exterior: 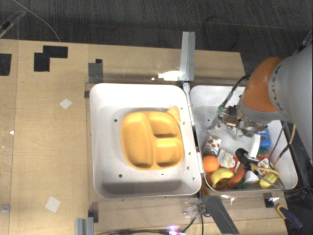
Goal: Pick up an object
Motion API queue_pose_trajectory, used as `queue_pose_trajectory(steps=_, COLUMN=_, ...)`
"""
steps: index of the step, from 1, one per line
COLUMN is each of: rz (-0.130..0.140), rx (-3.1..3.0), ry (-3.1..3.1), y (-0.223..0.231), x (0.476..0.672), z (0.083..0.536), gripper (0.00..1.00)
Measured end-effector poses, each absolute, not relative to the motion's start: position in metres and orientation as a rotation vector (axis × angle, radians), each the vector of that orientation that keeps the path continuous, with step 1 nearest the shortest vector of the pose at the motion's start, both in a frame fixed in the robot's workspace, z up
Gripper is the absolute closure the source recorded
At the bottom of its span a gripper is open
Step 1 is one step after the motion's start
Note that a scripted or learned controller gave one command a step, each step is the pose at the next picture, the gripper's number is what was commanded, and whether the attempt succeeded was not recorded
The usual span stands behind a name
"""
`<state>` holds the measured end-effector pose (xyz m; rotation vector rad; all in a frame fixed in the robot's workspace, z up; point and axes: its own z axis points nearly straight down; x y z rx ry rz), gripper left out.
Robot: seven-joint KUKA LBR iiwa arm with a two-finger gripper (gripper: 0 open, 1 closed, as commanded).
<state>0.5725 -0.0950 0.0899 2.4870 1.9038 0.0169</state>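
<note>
My gripper [239, 132] hangs low over the right white bin [203, 101], near its middle, below the arm's orange band [258, 89]. A pile of small things lies in the near part of that bin, just below the gripper. In it are an orange fruit [210, 164], a yellow banana [222, 176], a small white carton with red print [213, 145] and a second carton [226, 158]. A blue item [264, 139] lies to the gripper's right, partly hidden by the wrist. Nothing shows between the gripper and the pile.
The left white bin [100, 131] holds a yellow divided tray [151, 138] with three compartments. A red item [238, 174] and a small yellow piece [268, 182] lie at the right bin's near edge. A metal post [188, 58] stands behind the two bins.
</note>
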Motion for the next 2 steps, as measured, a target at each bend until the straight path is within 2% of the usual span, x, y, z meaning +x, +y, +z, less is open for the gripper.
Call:
queue_pose_trajectory(steps=1, rz=0.015, rx=2.55, ry=1.827, y=-0.162, x=0.605, z=0.089, gripper=0.0)
queue_pose_trajectory(steps=2, rz=0.01, rx=2.576, ry=1.788, y=-0.142, x=0.569, z=0.089, gripper=0.0)
